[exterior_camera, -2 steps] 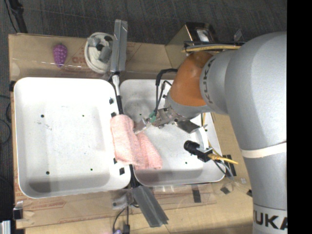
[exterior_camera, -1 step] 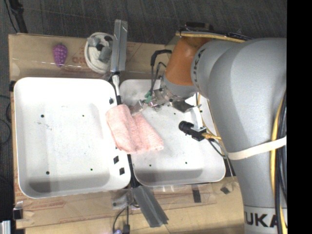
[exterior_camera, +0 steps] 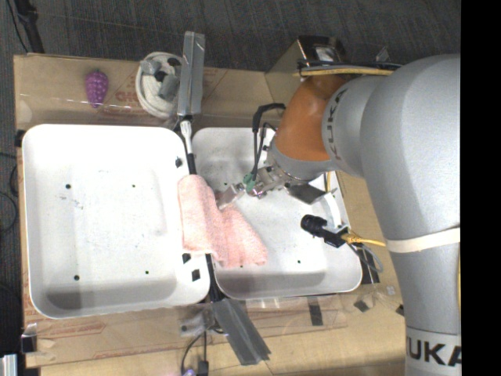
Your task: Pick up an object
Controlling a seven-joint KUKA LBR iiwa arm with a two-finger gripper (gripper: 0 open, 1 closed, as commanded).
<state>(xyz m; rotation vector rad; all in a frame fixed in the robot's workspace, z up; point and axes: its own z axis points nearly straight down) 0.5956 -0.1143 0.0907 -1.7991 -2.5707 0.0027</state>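
A pink cloth (exterior_camera: 219, 227) lies crumpled in the right bin (exterior_camera: 313, 269), with its left edge draped over the rim between the two bins. My gripper (exterior_camera: 235, 193) reaches in from the right and hangs low over the right bin's middle, its tip right at the cloth's upper right edge. A small green part (exterior_camera: 250, 183) shows on the gripper just behind the tip. The arm's orange band (exterior_camera: 305, 128) sits above it and hides the bin's far right corner.
The left bin (exterior_camera: 47, 210) is a shallow white tray. Behind the bins, on the brown bench, lie a purple grape-like object (exterior_camera: 96, 87) and a white ring-shaped holder (exterior_camera: 159, 83). A grey metal bar (exterior_camera: 190, 73) stands over the gap between the bins.
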